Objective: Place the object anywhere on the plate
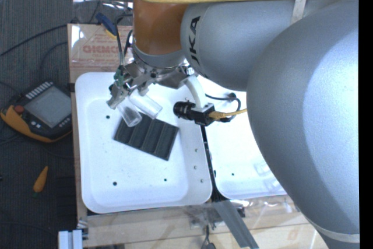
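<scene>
Left bin (93, 195): the plate (147, 138) is a dark grey ribbed slab, lying flat on the bin floor and turned a little askew. I use it as my reference for everything else.

The gripper (129, 97) hangs just above the plate's upper left corner, under the orange band (160, 9) of the arm (291, 67). The arm comes in from the right of the plate and covers most of the right bin (239, 175).

A clear plastic piece (131, 116) sits at the plate's upper left edge, touching or overlapping that corner. A second clear block (145, 104) is just above it, close under the gripper. These are glassy and blurred. I cannot tell whether either one is the object or part of the tool. I also cannot tell how far the gripper is open, or whether it has hold of anything.

Up and right of the plate, over the seam between the bins, a small black cylinder (189, 110) with a yellow cable (230, 112) juts from the wrist.

Well left of the plate, off the bench, a teach pendant (44, 111) lies on the dark floor. An orange-handled tool (39, 179) lies below the pendant.

Above the plate, behind the left bin, is a flat box with red print (96, 49).
</scene>
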Available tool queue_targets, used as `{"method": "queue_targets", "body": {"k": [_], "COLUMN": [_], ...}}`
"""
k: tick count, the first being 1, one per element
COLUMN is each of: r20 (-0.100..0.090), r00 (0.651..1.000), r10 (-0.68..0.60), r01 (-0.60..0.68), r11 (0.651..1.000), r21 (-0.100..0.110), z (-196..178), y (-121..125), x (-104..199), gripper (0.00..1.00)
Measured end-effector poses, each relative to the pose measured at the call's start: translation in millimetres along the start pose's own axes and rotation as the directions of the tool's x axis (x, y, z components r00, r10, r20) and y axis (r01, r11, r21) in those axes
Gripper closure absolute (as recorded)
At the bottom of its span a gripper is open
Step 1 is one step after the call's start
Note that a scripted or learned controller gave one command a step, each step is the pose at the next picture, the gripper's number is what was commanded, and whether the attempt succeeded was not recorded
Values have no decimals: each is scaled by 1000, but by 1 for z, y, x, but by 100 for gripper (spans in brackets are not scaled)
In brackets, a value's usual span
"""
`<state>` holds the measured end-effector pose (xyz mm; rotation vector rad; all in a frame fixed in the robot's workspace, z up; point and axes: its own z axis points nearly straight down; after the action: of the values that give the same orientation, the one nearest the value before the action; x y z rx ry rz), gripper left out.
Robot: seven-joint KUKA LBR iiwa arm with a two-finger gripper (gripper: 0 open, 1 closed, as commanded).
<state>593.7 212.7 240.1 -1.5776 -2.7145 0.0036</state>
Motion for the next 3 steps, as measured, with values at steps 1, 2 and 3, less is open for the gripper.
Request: {"method": "queue_targets", "body": {"k": [1,2,3], "r20": [-1,2,-1], "r00": [974,915,616], "r10": [-227,-403,-787], "r01": [227,403,787], "r11": [974,915,616], "r21": [2,0,-1], "z": [33,16,27], "y": [-75,-45,-101], "x": [56,32,46], "gripper": [100,100,100]}}
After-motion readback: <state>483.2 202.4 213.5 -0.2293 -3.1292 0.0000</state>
